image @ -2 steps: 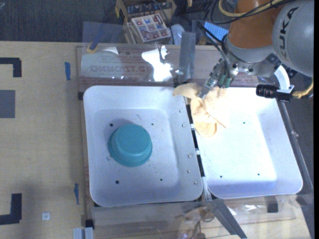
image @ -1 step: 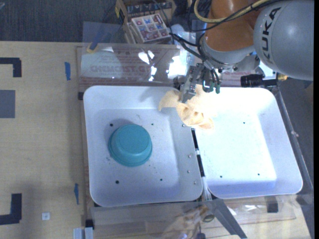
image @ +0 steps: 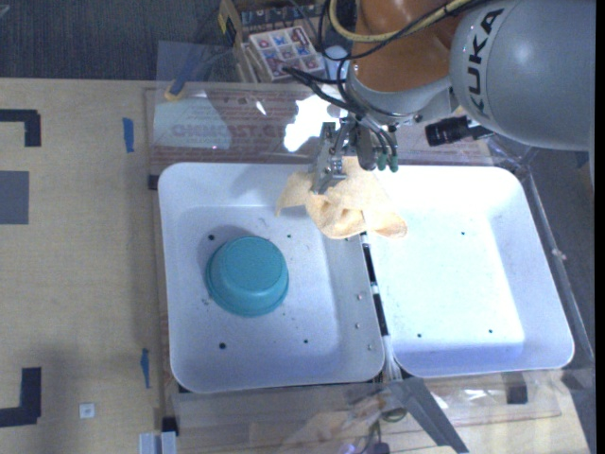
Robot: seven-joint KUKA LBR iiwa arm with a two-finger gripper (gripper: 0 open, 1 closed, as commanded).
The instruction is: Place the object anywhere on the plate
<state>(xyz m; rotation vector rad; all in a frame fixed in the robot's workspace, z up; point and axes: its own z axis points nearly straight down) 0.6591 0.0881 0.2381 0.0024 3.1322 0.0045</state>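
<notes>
A crumpled tan cloth (image: 342, 206) hangs from my gripper (image: 333, 173), whose fingers are shut on its upper folds. It dangles above the back of the seam between the two bins, over the left bin's far right corner. A teal round plate (image: 248, 274), looking like an upturned bowl, sits in the left bin (image: 189, 348), left of and nearer than the cloth. The cloth and plate are apart.
The right bin (image: 492, 291) lies under and to the right of the arm. The grey arm with its orange band (image: 416, 8) reaches in from the top right. Boxes and cables stand beyond the bins' back edge. The wooden bench stretches left.
</notes>
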